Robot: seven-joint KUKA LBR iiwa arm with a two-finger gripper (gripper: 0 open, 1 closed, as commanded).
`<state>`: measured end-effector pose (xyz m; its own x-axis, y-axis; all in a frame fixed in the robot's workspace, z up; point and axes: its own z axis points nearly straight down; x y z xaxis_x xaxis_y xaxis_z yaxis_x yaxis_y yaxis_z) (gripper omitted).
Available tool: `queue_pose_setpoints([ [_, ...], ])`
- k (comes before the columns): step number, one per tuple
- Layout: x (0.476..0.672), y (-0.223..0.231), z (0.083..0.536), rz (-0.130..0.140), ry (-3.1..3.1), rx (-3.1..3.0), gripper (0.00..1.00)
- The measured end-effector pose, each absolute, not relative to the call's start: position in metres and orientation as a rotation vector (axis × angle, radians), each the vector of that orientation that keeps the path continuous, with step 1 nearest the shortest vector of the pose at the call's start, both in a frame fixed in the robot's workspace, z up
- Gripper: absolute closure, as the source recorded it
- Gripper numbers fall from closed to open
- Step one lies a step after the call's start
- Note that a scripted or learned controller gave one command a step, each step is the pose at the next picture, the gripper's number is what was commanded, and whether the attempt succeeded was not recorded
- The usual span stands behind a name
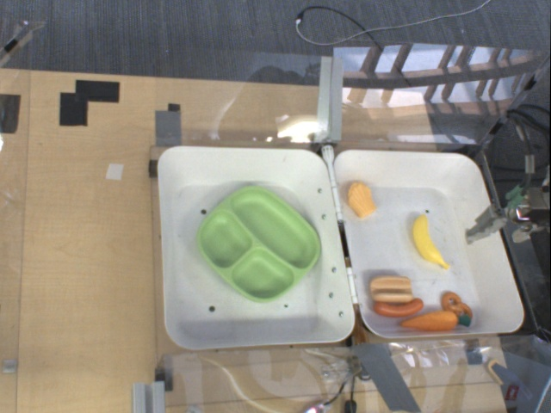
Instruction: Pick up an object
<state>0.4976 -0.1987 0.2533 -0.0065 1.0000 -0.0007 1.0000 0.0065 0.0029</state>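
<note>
Toys lie in the right bin (482, 179): a banana (428, 241) near the middle, an orange lump (362, 200) by the left wall, and a hot dog (392, 289), a red sausage (399, 308), a carrot (430, 321) and a small orange piece (455, 302) bunched along the front. A green divided plate (258, 242) sits in the left bin (181, 317). At the right bin's right rim the gripper (484, 225) holds nothing I can see, and how far it is open I cannot tell

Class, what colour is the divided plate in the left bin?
Light green; the divided plastic plate shows plainly in the camera view.
</note>
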Motion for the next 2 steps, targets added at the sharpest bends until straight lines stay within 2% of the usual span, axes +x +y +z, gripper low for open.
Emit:
queue_pose_setpoints([
  [1, 0.576, -0.152, 0.152, 0.002, 2.236, 2.205, 0.00],
  [2, 0.562, -0.187, 0.090, 0.011, 2.227, 2.201, 0.00],
])
